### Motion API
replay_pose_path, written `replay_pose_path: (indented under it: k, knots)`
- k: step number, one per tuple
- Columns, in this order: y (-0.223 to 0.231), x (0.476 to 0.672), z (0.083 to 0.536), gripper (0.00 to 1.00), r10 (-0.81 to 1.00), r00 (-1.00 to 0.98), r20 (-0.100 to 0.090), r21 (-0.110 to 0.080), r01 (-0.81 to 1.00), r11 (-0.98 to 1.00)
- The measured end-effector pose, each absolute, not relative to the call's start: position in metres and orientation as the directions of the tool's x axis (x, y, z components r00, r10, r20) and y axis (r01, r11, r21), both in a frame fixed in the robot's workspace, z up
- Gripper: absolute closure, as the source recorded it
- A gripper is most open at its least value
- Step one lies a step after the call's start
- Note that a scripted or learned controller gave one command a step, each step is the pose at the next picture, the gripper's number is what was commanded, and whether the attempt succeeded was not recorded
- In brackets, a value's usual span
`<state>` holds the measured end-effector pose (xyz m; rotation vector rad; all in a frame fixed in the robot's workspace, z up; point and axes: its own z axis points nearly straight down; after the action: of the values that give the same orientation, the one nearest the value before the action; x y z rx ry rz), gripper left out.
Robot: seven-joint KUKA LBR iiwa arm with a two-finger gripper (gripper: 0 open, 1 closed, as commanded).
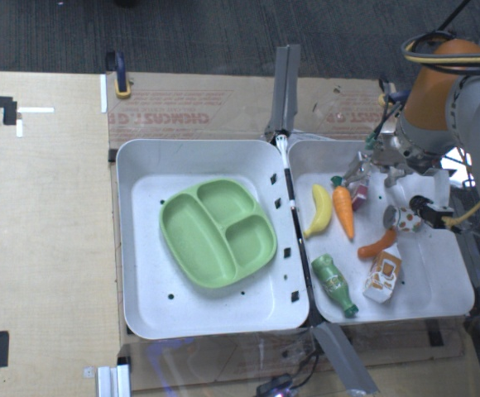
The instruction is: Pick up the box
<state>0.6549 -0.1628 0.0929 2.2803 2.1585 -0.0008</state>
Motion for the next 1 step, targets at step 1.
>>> replay_pose_path:
  k: [1]
  knots:
    - [-0.1632,0.6551,0.1029,1.0,0.999,0.054,-0.003,0.002,0.999,-0.054]
